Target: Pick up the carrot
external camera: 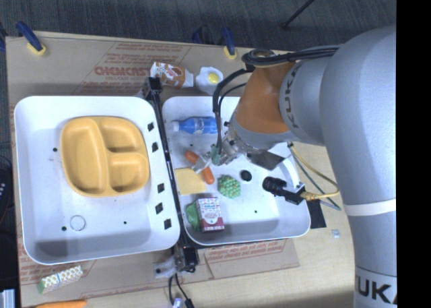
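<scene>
While over carrot (201, 168), jaws (215, 156).

A robotics lab: an industrial arm (350, 131) works over two white bins (40, 232) on a cardboard-covered bench (101, 57), clamps (30, 37) at its edge, toy food inside.

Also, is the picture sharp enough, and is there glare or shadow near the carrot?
Camera view: slightly soft, small things blurry; light is even, mild glare on the right bin; the arm shades the area by the carrot, and the end effector looks dark.
</scene>
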